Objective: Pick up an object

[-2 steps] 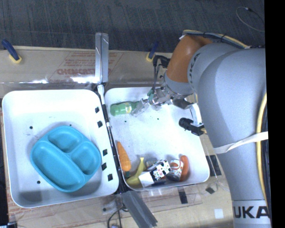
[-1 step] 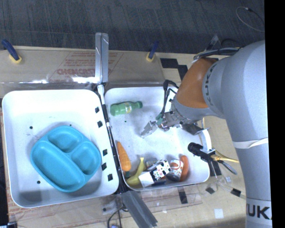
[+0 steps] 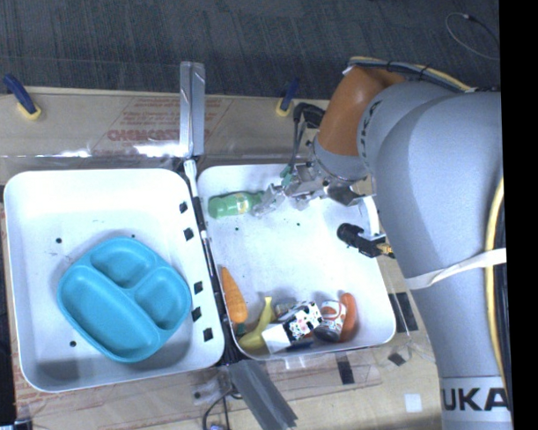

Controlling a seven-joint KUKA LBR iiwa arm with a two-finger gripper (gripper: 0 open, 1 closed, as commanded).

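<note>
Gripper point(image 3: 273, 199) sat low at the right bin's point(image 3: 361, 334) twelve o'clock, its fingertips just beside the green rounded plastic object point(image 3: 227, 205), likely lined up for a grasp; how far it had opened I could not tell, and nothing visibly sat between them.

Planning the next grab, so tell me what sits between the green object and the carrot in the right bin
Nothing. In the camera view the stretch of white bin floor between the green object and the carrot is bare.
</note>
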